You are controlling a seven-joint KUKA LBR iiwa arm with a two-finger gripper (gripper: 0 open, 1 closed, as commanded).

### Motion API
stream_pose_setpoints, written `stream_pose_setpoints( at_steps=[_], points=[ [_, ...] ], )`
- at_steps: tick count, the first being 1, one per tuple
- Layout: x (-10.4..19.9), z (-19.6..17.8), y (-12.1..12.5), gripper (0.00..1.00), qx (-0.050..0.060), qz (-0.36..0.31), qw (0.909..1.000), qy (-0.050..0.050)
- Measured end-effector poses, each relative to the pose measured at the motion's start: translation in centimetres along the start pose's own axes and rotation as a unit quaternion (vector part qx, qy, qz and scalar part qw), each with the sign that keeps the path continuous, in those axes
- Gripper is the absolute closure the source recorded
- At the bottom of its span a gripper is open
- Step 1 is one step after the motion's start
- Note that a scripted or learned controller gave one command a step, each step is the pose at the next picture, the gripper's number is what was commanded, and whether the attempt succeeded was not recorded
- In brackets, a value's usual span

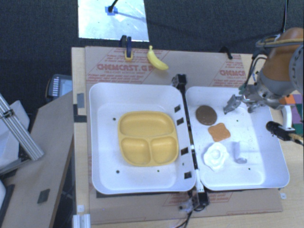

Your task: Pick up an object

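Note:
My gripper (pixel 240 107) hangs over the back of the right bin (pixel 273 172), open and with nothing between its fingers. Just to its left lies a brown round patty (pixel 206 114). In front of the patty sit an orange toast-shaped piece (pixel 219 132), a white fried egg (pixel 215 156) and a small grey object (pixel 237 152). All of these lie apart from the gripper on the bin floor.
The left bin (pixel 102 141) holds a yellow divided plate (pixel 145 137). A yellow banana (pixel 156 60) lies on the cardboard behind the bins. A black divider with clips (pixel 186 127) runs between the bins. The arm's orange band (pixel 280 63) is at the right edge.

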State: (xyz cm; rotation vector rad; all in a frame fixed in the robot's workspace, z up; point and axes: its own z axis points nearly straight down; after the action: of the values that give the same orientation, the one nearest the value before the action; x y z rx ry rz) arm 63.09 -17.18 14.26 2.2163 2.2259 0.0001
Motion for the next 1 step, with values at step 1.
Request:
stream_pose_setpoints(
  at_steps=[1],
  points=[
    [0.04, 5.05, 0.08, 0.0, 0.0, 0.0, 1.0, 0.0]
  ],
)
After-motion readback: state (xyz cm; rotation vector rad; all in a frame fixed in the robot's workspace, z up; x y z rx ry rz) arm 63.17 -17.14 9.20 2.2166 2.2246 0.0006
